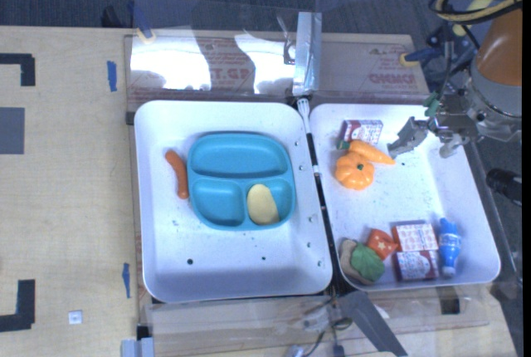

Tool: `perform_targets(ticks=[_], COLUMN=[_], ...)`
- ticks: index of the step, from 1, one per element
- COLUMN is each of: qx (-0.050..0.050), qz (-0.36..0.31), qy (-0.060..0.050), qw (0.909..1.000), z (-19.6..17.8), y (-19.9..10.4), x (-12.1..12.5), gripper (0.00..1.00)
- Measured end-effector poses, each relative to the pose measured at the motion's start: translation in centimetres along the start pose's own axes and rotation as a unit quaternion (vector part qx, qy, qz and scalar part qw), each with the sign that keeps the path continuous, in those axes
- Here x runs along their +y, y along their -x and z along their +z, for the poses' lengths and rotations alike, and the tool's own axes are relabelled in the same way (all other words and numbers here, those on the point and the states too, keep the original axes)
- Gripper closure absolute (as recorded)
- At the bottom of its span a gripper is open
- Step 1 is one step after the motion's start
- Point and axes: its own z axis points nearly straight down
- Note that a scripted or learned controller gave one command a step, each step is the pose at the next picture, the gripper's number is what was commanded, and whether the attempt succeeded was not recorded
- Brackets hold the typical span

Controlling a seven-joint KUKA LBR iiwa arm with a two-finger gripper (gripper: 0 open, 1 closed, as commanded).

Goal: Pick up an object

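Camera view, above the bench: a small orange pumpkin [355, 172] sits in the far left part of the right bin [431, 202], touching an orange carrot-like piece [370, 152] and just near of a small maroon and white carton [362, 132]. My gripper [425, 138] hangs to the pumpkin's right, over the bin's far side, well apart from it, fingers spread with nothing between them. Along the bin's near edge lie a green vegetable [367, 263], a red piece [381, 242], two red and white cartons [415, 250] and a small blue bottle [450, 246]. In the left bin [166, 206], a blue divided tray [241, 179] holds a yellow lemon-like fruit [262, 203] in its near right compartment; an orange sausage-shaped piece [177, 173] lies just left of the tray.
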Motion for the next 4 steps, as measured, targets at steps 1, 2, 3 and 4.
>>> perform_targets(ticks=[1, 2, 3, 4], qx=[0.001, 0.0, 0.0, 0.0], qz=[0.005, -0.014, -0.02, -0.002], qy=[-0.006, 0.003, 0.005, 0.003], qw=[1.0, 0.9999, 0.9998, 1.0], z=[11.2, 18.3, 9.4, 19.5], y=[-0.4, 0.7, -2.0, 1.5], x=[3.3, 6.5, 6.7, 6.8], gripper=[0.0, 0.0, 0.0, 0.0])
